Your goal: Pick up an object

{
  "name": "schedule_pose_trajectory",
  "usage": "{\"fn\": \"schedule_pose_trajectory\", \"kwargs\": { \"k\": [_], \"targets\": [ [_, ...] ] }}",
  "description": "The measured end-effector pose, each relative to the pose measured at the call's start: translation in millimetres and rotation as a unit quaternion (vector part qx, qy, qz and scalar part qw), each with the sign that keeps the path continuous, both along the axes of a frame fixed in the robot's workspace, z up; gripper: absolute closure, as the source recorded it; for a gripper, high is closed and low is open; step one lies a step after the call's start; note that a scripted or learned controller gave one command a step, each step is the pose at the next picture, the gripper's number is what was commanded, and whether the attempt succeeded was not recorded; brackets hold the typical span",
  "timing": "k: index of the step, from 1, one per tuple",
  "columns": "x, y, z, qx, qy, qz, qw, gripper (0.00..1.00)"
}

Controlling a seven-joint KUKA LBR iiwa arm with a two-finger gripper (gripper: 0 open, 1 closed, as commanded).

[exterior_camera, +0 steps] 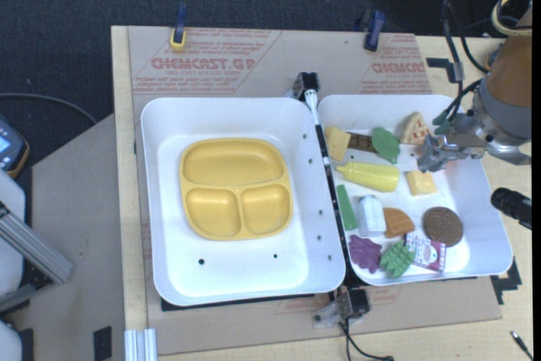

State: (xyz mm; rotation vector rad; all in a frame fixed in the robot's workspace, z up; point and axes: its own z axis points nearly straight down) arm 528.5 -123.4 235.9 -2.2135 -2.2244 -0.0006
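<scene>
Taking the yellow mustard bottle (369, 175) in the right bin (490, 220) as marker, the brown cookie (442, 226) lies nearer the camera to its right, the cheese cube (421, 183) just right, and the gripper (433, 150) hangs above that cube beside the pizza slice (414, 128) farther back.

camera view – fixed above the bench (127, 182), looking down at a slant | distance – far enough to take in both white bins: left bin (161, 207) centre-left of frame, right bin (490, 224) at right | arm (511, 89) enters from right edge | dark floor across the top
</scene>
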Motion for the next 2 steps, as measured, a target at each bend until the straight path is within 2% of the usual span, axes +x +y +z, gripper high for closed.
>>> {"fn": "schedule_pose_trajectory", "kwargs": {
  "k": [1, 2],
  "targets": [
    [-7, 60, -2, -0.0003, 0.000, 0.000, 1.0000, 1.00],
    [-26, 113, 4, 0.0002, 0.001, 0.000, 1.0000, 1.00]
  ]
}}
